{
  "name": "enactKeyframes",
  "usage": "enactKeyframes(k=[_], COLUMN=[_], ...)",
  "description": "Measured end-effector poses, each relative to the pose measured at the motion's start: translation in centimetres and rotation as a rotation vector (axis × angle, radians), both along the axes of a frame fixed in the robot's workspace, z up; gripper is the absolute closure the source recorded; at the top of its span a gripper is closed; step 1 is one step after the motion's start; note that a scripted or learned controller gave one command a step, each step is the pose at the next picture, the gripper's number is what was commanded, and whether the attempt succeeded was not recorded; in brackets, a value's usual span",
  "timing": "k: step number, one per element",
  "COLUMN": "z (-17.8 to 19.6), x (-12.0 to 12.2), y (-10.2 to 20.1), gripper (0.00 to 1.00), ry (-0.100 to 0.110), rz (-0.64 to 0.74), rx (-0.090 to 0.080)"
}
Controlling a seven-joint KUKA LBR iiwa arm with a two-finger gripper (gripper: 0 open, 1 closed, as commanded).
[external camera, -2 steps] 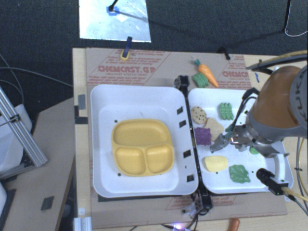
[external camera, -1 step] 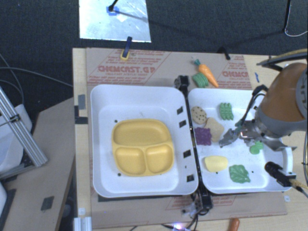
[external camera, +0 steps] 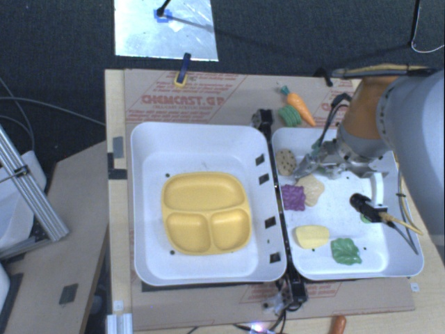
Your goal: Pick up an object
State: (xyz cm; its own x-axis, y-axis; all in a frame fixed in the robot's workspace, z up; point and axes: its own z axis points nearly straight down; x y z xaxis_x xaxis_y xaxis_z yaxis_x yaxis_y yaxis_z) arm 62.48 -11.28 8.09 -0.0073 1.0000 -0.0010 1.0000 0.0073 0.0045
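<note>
Pincer [external camera: 311, 164] nr 1 cookie [external camera: 286, 161], 1 grape bunch [external camera: 293, 197]

Dark carpet floor [external camera: 55, 33] surrounds the bench, bearing a shiny metal sheet [external camera: 165, 19].

lab | robot test bench – white bins [external camera: 208, 134], toy food, cables [external camera: 28, 110], alu frame [external camera: 31, 197]

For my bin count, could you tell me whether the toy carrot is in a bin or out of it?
Out. The toy carrot lies on the brown board behind the right bin, beyond its far rim.
</note>
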Motion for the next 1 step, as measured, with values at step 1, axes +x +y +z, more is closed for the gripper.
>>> enactKeyframes(k=[1], z=[6.15], x=[-4.88], y=[9.75], gripper=[0.00], ry=[0.005], rz=[-0.006], rx=[0.004])
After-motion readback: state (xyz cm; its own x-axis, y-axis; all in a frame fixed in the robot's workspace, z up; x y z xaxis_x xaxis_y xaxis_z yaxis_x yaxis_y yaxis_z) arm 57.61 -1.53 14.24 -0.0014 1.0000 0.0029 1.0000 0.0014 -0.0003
